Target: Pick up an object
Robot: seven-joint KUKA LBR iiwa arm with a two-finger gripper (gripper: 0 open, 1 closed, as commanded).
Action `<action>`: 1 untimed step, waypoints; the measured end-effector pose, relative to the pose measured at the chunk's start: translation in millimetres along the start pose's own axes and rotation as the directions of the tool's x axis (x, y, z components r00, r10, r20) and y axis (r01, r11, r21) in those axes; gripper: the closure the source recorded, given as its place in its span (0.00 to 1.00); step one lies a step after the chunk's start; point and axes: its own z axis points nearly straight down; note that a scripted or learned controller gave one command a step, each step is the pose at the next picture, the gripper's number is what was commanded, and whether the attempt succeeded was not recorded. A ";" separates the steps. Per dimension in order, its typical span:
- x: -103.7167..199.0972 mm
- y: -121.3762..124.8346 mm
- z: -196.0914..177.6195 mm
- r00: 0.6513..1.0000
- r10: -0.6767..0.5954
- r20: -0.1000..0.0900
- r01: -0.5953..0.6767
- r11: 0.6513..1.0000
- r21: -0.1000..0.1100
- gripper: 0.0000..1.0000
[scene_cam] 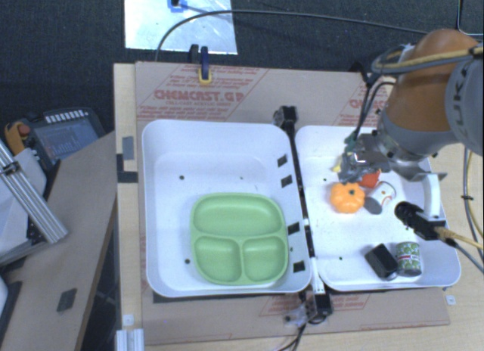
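Orange toy pumpkin point(347, 197), right bin point(325, 266): likely light, smooth (probably slippery); grasp across its middle. Gripper point(355, 162) above; finger state indiscernible.

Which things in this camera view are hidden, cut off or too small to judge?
1. Gripper, camera view: the wrist covers it, so whether it is open is unclear.
2. Red object beside the orange fruit: partly under the gripper, kind unclear.
3. Can label: too small to read.
4. Arm: cut off by the right edge.
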 end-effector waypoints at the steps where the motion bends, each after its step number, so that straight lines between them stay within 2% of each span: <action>1: 56.2 -0.4 -1.0 1.000 -0.001 -0.001 0.001 1.000 0.001 1.00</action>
